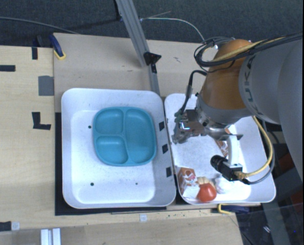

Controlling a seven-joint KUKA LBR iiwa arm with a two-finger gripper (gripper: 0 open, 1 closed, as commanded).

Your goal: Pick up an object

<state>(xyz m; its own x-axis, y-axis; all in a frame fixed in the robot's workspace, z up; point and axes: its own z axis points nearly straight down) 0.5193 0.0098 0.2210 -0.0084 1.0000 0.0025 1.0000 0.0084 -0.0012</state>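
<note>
The arm reaches in from the right and hangs over the right bin (261, 137), its orange band and wrist covering much of that bin's upper half. The pincer (185, 129) sits low near the bin's left wall, close to the divide between the two bins, and from this slanted overhead angle I cannot tell how it stands or whether anything is in it. The likely things to pick lie at the near end of the right bin: a red round object (207, 192), tomato-like, beside a small packet (186, 176) with brown and white print, the two touching or nearly so, and both well apart from the pincer. The left bin (75, 137) holds a blue divided plate (125, 136) lying flat in its middle. To do this step well, I judge the arm should travel toward the near end of the right bin and centre itself over one item rather than the pair, so that the neighbour is not nudged aside. The red object looks smooth and round, so it may roll out of an off-centre squeeze; coming straight down over its widest part seems safest. The packet lies flat and could be hard to get under. The bin's near wall leaves little room, so a closing direction along the wall seems wiser than across it.
</note>
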